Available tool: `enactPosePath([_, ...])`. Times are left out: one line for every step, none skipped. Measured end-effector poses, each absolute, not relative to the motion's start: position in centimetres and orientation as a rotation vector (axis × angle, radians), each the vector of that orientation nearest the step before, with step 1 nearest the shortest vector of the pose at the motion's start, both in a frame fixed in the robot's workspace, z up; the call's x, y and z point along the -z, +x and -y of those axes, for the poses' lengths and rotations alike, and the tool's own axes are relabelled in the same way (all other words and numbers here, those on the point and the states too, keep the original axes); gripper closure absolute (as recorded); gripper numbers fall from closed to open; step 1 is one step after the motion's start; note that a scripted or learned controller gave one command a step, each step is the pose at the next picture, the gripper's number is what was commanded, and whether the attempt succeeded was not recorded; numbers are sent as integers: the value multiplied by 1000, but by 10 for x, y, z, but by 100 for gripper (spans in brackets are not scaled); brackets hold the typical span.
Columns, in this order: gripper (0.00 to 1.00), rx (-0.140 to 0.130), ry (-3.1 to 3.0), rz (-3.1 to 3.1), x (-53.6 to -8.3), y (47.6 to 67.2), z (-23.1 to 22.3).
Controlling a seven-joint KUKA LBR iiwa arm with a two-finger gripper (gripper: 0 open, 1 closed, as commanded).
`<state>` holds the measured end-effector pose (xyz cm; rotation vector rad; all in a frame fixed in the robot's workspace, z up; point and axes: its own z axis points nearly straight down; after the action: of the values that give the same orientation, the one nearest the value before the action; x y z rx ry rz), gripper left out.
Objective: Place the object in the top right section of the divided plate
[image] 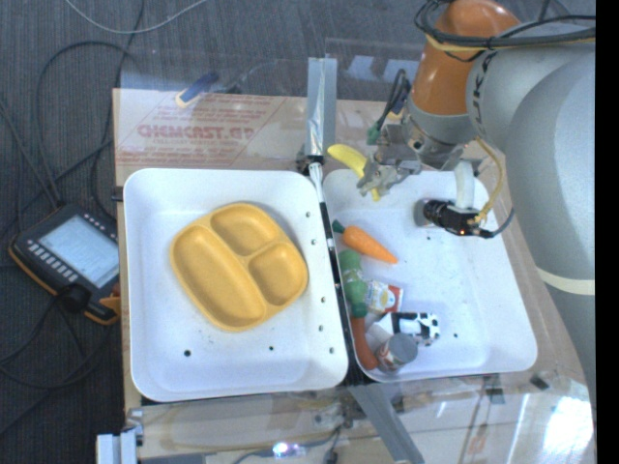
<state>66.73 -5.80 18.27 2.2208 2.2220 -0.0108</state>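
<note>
A yellow divided plate point(240, 264) lies in the left bin point(155, 356), tilted, with three sections. In the right bin point(484, 298), my gripper point(374, 182) hangs over the far left corner. A yellow toy banana point(345, 156) lies just to its left, by the bin's far rim; I cannot tell whether they touch. An orange carrot point(368, 244) lies below the gripper, close to the wall between the bins. All three plate sections are bare.
Green toy vegetables point(354, 288), a red and white packet point(386, 298), a black and white toy point(417, 326) and a grey-capped piece point(397, 350) crowd the right bin's near left corner. A black cable clip point(447, 215) hangs off the wrist. A pendant point(70, 252) lies left of the bench.
</note>
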Motion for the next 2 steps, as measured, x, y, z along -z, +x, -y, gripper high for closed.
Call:
enactPosePath([100,6,2131,-2312,-182,604,34])
enactPosePath([100,7,2495,-1906,-422,562,28])
